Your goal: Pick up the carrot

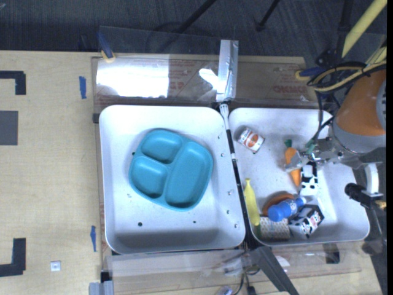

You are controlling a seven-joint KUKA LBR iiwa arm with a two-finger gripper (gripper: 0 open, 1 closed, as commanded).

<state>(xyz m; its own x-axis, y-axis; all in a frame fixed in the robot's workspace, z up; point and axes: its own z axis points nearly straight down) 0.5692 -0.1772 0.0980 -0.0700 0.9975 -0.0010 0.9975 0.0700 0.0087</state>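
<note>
Where gripper (305, 159) meets carrot (290, 156), cow toy (309, 184) beside, can (250, 139) apart.

Fixed overhead slant onto both bins (110, 183)

The arm (362, 112) ran off the frame's right edge. Beside it, the gripper (305, 158) overlapped the carrot (291, 161), hiding its middle. Below the carrot, an orange object (279, 198) sat half hidden behind a blue toy (282, 211), its kind unclear.
</note>
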